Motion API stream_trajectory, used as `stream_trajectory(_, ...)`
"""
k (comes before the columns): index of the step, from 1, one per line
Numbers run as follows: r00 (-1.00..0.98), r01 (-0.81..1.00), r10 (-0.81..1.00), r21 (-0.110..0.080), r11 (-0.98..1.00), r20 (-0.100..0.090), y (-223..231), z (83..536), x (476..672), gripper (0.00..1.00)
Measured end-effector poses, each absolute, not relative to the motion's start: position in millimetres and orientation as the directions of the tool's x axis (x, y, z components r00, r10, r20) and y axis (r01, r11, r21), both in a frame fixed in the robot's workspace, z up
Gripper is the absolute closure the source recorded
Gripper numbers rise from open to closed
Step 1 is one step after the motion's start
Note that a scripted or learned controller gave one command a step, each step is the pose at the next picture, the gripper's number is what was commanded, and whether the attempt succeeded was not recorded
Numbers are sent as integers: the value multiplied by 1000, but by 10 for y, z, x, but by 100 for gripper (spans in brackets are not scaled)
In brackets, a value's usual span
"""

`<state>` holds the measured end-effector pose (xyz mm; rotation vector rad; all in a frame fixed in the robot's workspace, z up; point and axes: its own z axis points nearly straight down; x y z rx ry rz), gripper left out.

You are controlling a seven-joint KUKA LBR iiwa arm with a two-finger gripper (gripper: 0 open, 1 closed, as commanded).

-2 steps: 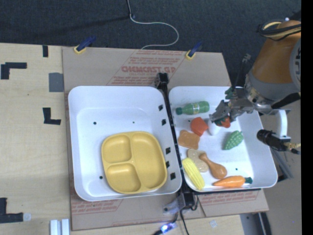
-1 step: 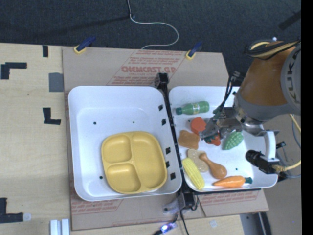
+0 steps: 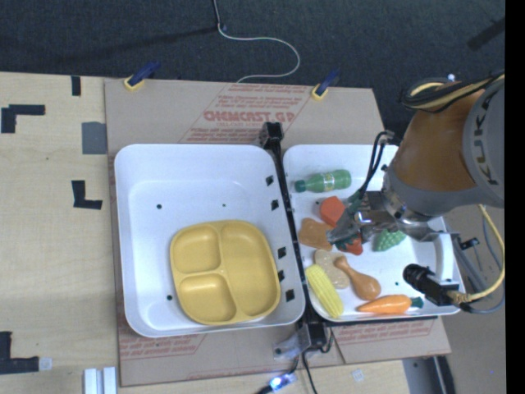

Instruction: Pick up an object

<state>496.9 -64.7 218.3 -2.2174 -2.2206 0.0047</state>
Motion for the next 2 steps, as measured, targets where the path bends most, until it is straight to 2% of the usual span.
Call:
stream_trajectory(1,0,1000,1000,-4,0,0,-739,2199,4813,100)
stream_trajectory(2,-2,1000,1000,-1,2,0,-709,2340,4929,100)
